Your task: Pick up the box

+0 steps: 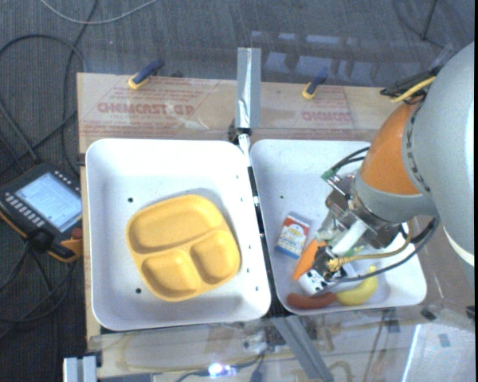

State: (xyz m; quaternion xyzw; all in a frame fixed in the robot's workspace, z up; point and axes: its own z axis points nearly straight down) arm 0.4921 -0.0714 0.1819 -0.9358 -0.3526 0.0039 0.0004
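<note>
Arm (430, 134), grey with orange band, fills the right of the frame; its gripper (328, 259) hangs low in the right bin (287, 165), finger state cannot be told. Box (292, 236) lies just left of the gripper, beside a carrot (306, 258), with a yellow fruit (358, 291) and a red item (311, 299) along the bin's lower edge. Left bin (111, 181), centre left, holds a yellow divided tray (183, 247).

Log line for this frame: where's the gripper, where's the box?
gripper: low in right bin | box: on bin floor, left of gripper, not held | grasp: not yet
</note>
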